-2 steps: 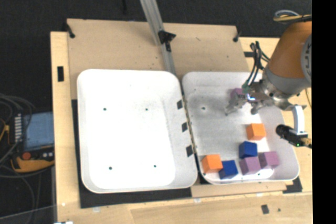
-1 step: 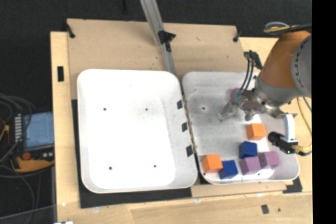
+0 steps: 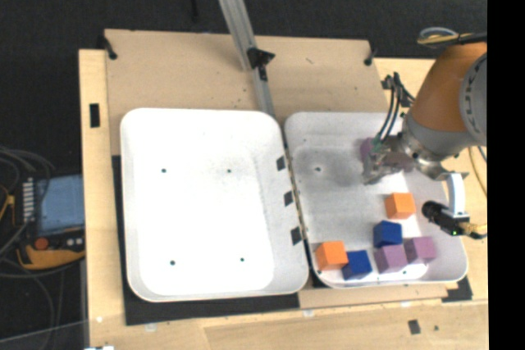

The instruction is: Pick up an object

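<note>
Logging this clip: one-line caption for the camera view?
Gripper low in the right bin, beside a purple block; six more blocks lie nearer the front.

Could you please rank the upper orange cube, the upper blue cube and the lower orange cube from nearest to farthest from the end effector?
From the end effector:
1. Upper orange cube, just below it.
2. Upper blue cube, lower in the bin.
3. Lower orange cube, near the bin's bottom-left corner.

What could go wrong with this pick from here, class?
1. The gripper sits low over a purple block that is mostly hidden beneath it; a poor grasp could slip.
2. The other blocks cluster near the right bin's front wall, with a blue cube touching a purple cube; a pick there might nudge neighbours.
</note>
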You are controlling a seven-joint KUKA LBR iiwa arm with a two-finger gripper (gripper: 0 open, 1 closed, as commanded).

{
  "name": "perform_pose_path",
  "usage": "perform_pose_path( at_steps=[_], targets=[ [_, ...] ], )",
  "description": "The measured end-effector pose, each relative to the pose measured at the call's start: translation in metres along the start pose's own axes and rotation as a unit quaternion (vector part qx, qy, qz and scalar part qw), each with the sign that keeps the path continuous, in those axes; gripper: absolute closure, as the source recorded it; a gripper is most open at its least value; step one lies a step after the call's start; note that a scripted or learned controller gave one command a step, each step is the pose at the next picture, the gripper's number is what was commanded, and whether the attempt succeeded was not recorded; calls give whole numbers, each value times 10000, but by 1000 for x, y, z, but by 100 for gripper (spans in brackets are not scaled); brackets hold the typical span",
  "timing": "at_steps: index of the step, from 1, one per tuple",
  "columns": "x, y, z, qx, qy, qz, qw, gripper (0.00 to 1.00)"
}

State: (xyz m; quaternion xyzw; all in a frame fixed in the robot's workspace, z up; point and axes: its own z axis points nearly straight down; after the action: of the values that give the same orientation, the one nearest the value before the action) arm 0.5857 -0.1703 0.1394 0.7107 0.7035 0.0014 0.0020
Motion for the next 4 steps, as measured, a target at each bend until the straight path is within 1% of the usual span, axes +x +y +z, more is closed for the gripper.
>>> perform_pose_path(
  at_steps=[1,2,3,4],
  targets=[
    [0,10,-48,-9,-5,-65,10000,100],
    [-2,12,-103,-13,-7,-67,10000,100],
    [60,16,-105,18,9,-90,10000,100],
    [102,19,-103,27,9,-82,10000,100]
  ],
)
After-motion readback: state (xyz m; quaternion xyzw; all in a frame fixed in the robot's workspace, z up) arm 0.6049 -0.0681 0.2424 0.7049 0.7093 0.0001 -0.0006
